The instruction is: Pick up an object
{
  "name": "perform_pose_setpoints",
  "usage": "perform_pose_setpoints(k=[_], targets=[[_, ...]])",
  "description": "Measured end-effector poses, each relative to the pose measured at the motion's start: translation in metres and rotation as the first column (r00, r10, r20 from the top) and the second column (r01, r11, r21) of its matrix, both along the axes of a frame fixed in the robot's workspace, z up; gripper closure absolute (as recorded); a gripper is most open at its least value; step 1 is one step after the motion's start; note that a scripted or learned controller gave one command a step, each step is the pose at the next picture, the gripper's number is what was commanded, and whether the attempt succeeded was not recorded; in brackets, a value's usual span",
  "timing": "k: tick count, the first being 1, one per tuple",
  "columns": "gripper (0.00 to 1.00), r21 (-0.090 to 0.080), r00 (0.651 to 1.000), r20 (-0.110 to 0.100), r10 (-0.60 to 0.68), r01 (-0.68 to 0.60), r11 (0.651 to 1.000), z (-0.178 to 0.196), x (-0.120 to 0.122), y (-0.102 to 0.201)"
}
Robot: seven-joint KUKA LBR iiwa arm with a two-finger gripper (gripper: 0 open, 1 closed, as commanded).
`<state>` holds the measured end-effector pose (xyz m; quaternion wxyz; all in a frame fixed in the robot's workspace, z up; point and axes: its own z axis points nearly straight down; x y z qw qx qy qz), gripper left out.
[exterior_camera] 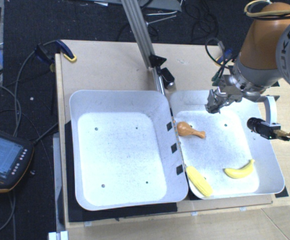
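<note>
I am hovering the claw (214, 106), its state unclear, over the right bin (265, 156); the drumstick (190, 130) at centre frame is looking light, rigid, best pinched across its narrow shank.

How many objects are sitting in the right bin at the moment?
3: a chicken drumstick near the bin's left wall, a corn cob in the front-left corner, and a banana toward the front right. The arm could hide more.
</note>
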<state>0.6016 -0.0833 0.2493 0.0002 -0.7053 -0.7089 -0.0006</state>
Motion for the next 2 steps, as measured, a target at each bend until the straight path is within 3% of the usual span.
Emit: perform_pose_setpoints(k=[2], targets=[[1.00, -0.001, 1.000, -0.002, -0.001, 0.001, 1.000, -0.008, 0.016, 0.096]])
